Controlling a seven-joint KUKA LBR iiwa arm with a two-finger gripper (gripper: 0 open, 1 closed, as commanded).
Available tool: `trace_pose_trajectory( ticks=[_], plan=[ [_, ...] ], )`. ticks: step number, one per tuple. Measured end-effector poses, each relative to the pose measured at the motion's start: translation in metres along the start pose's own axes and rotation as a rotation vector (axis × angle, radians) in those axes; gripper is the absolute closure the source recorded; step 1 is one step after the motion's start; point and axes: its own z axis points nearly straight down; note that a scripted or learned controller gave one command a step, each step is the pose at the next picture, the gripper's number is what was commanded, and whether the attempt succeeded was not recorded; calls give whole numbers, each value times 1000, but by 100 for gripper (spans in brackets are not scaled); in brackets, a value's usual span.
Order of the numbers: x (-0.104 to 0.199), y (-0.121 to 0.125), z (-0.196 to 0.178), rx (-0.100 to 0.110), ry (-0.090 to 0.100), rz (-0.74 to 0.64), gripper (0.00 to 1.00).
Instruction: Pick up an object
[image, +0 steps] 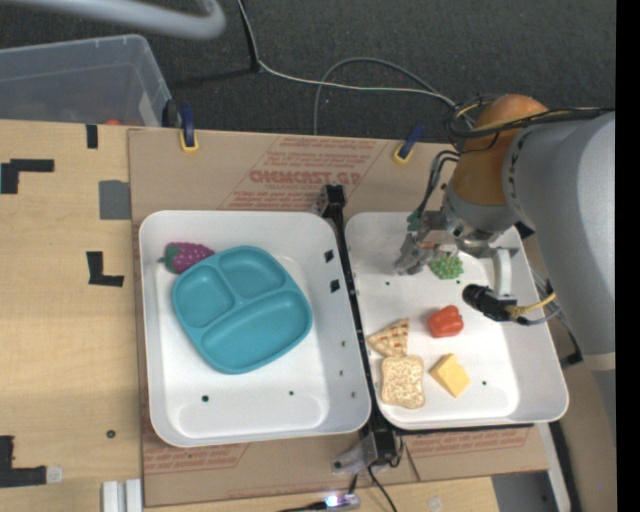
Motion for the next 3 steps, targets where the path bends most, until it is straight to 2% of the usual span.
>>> trace_pose_trajectory(
  ticks=[2,3],
  plan=[
    [-1,5,-127,-8,0,1,100],
    [-1,5,-116,-1,-1,2,100]
  ],
)
